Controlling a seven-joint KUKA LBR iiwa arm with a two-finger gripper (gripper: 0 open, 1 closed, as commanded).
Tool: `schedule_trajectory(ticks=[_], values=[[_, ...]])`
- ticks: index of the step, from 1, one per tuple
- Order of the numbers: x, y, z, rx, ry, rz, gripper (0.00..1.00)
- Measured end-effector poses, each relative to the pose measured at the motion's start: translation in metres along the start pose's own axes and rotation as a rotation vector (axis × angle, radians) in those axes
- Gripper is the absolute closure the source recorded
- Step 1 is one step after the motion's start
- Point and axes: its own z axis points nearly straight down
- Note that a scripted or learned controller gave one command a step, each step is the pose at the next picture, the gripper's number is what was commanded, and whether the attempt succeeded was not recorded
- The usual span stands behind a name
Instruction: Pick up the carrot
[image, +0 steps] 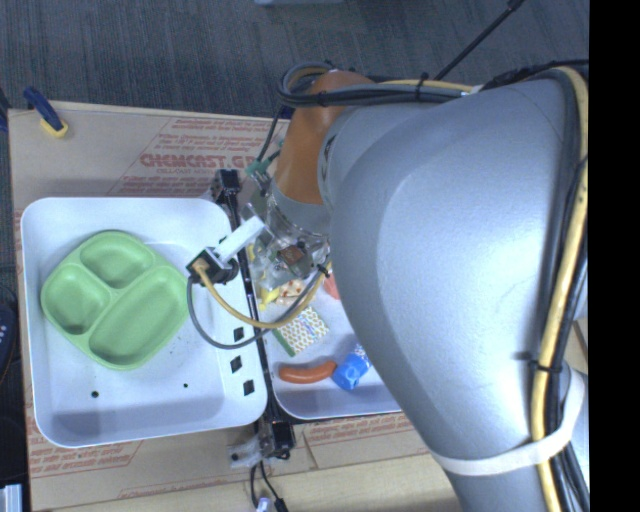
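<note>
Right bin (330, 402) holds the carrot (307, 373), seemingly lying left-right.

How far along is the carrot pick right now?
Done: the end effector is positioned over the right bin. In hand: nothing visibly gripped. Left: the carrot lies on the bin floor beside a blue item, not yet lifted.

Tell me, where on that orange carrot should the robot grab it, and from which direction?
Probably around the middle of the carrot, coming straight down from above. It lies flat and lengthwise on the floor of the right bin, so the fingers should close across its narrow width. The blue block sits close to its right end, so a mid-body grip keeps clear of it.
</note>
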Motion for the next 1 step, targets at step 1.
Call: schedule_trajectory(ticks=[1], values=[[-0.0462, 0.0328, -0.0002, -0.002, 0.0, 0.055, 1.0]])
